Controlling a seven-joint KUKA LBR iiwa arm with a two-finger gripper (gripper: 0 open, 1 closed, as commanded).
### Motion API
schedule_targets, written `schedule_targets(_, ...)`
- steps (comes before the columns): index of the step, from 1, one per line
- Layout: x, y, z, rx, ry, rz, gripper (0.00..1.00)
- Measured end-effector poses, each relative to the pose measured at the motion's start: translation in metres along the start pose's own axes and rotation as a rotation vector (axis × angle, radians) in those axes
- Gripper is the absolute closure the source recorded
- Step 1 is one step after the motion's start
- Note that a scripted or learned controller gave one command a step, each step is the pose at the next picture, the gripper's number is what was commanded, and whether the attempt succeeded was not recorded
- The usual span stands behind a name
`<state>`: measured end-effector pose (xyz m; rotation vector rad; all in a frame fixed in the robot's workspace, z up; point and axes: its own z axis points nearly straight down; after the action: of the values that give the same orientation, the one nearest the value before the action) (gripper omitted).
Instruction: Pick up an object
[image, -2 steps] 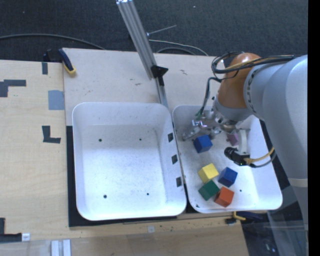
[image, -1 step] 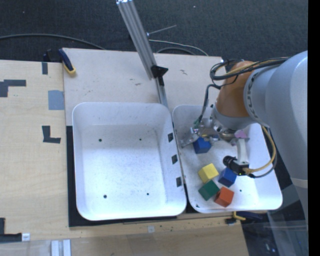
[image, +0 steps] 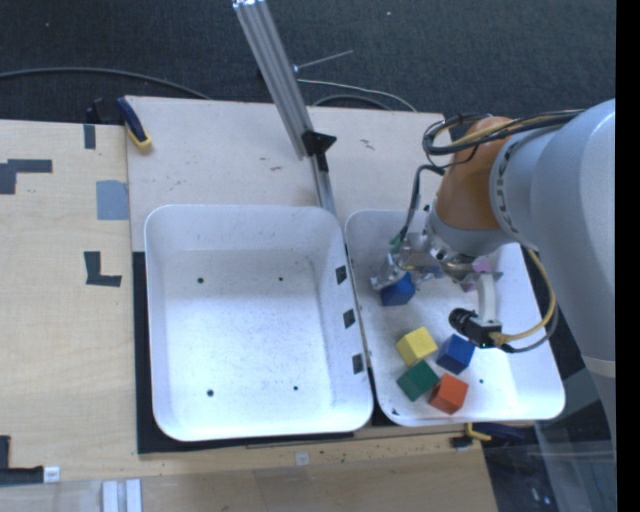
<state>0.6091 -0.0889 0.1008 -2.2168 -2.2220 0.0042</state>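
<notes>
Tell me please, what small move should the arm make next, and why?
Probably a short, straight lift. The gripper is low in the right bin, right at the lone blue block, but I cannot tell whether it holds the block. A small lift would show this.

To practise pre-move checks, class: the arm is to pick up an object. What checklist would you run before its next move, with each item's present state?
1. Is the tool over the right bin: ok.
2. Does the upper blue block lie at the tool: ok.
3. Is that block gripped: cannot tell.
4. Gap between upper blue block and yellow block: ok.
5. Yellow block, lower blue block, green block and orange block spaced for single picks: not ok, they crowd together.
</notes>
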Motion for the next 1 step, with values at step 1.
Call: schedule_targets(1, 0.1224, 0.0081, -0.0951, -0.009, 0.001, -0.004, 1.0)
